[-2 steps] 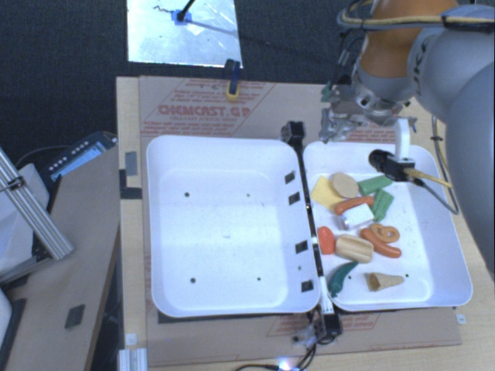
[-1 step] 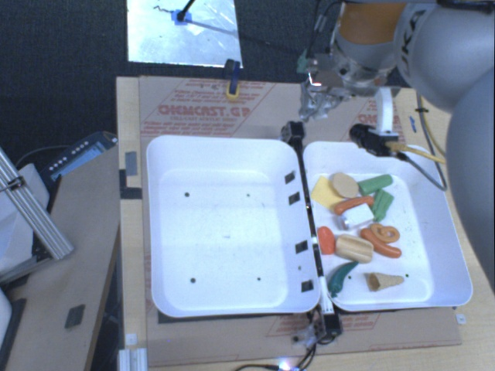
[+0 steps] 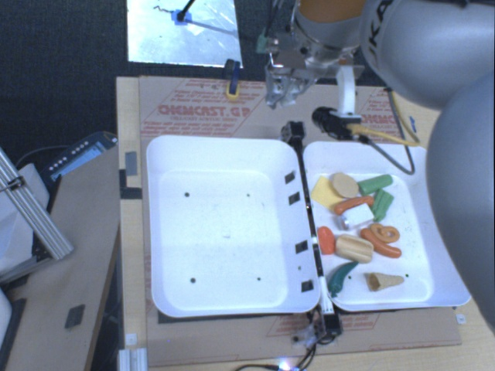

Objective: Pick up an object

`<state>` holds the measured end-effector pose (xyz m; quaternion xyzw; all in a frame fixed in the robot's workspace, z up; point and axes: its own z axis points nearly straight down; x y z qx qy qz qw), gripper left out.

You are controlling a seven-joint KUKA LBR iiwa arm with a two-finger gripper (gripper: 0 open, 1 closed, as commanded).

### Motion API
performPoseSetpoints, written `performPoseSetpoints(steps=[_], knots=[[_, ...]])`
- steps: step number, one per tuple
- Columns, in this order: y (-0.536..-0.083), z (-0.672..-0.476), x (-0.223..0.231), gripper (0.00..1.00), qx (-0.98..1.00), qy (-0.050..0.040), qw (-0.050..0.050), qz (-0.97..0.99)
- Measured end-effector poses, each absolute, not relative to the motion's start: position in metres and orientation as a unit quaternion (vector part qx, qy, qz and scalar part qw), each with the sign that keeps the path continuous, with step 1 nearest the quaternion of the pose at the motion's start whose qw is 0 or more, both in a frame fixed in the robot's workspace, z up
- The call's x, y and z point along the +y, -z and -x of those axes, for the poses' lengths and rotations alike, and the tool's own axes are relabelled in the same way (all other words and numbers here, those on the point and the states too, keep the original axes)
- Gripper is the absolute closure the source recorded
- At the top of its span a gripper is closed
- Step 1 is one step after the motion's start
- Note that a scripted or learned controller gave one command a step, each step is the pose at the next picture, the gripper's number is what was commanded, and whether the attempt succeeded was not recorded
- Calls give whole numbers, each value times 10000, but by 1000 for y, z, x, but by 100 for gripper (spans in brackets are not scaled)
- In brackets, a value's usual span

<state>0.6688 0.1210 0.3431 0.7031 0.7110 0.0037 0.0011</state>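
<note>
The right bin [image 3: 414,199] holds several toy foods: a yellow wedge [image 3: 325,194], a tan round piece [image 3: 345,185], two green pieces [image 3: 376,182] [image 3: 382,204], an orange carrot-like stick [image 3: 354,205], an orange pretzel [image 3: 384,235], a tan roll [image 3: 354,247], a red piece [image 3: 326,240], a dark green pepper [image 3: 340,275] and a tan wedge [image 3: 384,281]. My gripper [image 3: 283,93] hangs high behind the bins, above the cardboard near the bins' shared back corner. It is well apart from the foods, and I see nothing in it.
The left bin [image 3: 220,222] lies beside the right one, joined along a black-clipped divider [image 3: 309,222]. A blue and yellow clamp [image 3: 231,79] stands on the cardboard behind the left bin. A shiny sheet [image 3: 183,20] lies further back.
</note>
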Motion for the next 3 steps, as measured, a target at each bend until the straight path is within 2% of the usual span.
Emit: performPoseSetpoints(steps=[2, 3], knots=[[-421, -668, 220, 100, 7102, -34, 10, -7040], [-453, -669, 234, 100, 7087, -18, 9, -7055]])
